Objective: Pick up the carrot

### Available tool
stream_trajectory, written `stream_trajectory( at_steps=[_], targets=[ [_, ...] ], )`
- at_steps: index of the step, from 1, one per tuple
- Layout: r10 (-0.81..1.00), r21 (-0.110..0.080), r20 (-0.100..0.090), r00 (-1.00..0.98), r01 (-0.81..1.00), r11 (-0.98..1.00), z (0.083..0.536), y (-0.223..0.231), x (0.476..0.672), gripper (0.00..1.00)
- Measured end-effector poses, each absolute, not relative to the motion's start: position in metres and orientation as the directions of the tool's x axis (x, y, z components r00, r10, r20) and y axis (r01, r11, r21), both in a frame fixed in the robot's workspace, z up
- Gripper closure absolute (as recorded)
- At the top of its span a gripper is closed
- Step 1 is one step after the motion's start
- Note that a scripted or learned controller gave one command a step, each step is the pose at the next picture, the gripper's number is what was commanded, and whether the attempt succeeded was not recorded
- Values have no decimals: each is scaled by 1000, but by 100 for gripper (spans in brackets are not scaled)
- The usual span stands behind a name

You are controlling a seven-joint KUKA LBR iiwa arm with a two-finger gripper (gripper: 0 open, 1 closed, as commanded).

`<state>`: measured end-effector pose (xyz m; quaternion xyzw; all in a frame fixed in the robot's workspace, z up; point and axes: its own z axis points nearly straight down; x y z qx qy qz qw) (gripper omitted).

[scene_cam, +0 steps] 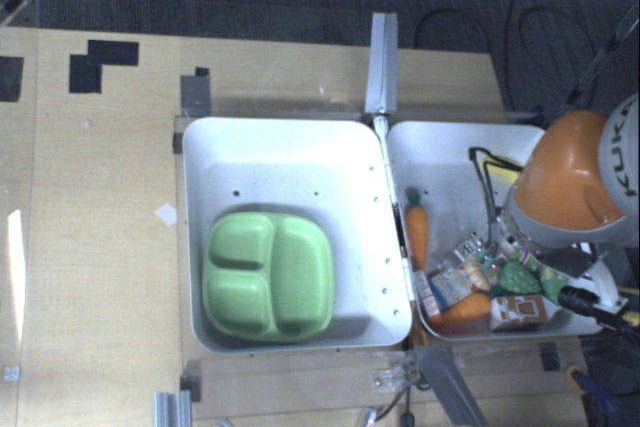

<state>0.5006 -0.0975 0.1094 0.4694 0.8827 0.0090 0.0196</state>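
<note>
The carrot [416, 233], orange with a green top, lies lengthwise against the left wall of the right bin [445, 150], its top pointing to the far side. The arm's orange band [565, 180] hangs over the right part of that bin. Below it, my gripper [496, 251] points down into a pile of items at the bin's near right. It is a little to the right of the carrot and apart from it. The wrist covers much of the gripper.
The pile near the gripper has a printed packet [452, 283], an orange rounded item [466, 313], a brown carton [518, 313] and a green item [517, 275]. A green divided plate [268, 275] sits in the left bin [280, 150]. A black cable [487, 177] loops beside the arm.
</note>
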Motion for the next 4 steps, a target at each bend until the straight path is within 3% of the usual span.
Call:
stream_trajectory(
  at_steps=[1, 2, 3, 4],
  targets=[
    [898, 6, -2, -440, 898, 440, 186, -27, 547, 100],
    [691, 4, -3, -723, 691, 723, 185, 39, 529, 100],
    [475, 5, -5, -880, 475, 880, 224, 96, 488, 100],
    [278, 2, -6, -960, 278, 960, 185, -13, 488, 100]
  ],
)
